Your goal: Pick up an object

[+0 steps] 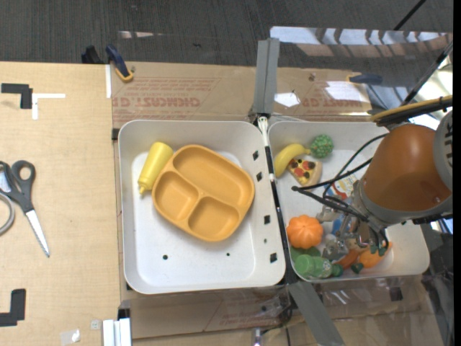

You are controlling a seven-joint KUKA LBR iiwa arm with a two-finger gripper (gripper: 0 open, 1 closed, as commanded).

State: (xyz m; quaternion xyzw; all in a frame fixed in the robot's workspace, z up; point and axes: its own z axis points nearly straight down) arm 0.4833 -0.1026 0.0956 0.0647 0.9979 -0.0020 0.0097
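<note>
My gripper [344,238] is down in the right bin [414,262], under the orange wrist band [403,168], among a cluster of toys at the bin's front. Just left of it sits an orange pumpkin-like toy [304,231]. A green toy [311,265] lies at the front, and a small orange piece [367,256] is to the right of the gripper. Farther back lie a yellow banana [287,157], a pizza slice toy [305,169] and a green broccoli [321,145]. The wrist and cables hide the fingertips.
The left bin [144,258] holds a yellow three-compartment tray [203,192] and a yellow bottle [153,166] against its left side. Scissors [27,200] lie on the bench at far left. A grey divider bar [265,78] stands behind the bins.
</note>
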